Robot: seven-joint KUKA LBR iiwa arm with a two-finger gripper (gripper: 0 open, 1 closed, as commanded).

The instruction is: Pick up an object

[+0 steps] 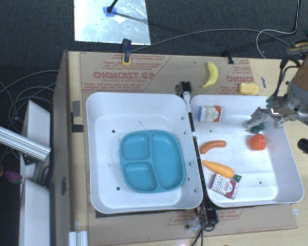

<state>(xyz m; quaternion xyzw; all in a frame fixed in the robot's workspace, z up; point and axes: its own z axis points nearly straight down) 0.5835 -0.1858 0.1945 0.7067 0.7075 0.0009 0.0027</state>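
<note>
The right bin (290,181) holds a red tomato (257,142), an orange sausage (213,146), a carrot (218,168), a small white carton (210,113) at the back and a red-and-white carton (225,184) at the front. My gripper (257,121) reaches in from the right and hangs over the bin's back right part, just behind and above the tomato. Nothing shows held in it. The arm's grey wrist covers the bin's far right rim.
The left bin (102,137) holds a blue divided plate (151,160). A banana (211,74) and a yellow block (249,88) lie on the bench behind the right bin. Cables run along the back and right side.
</note>
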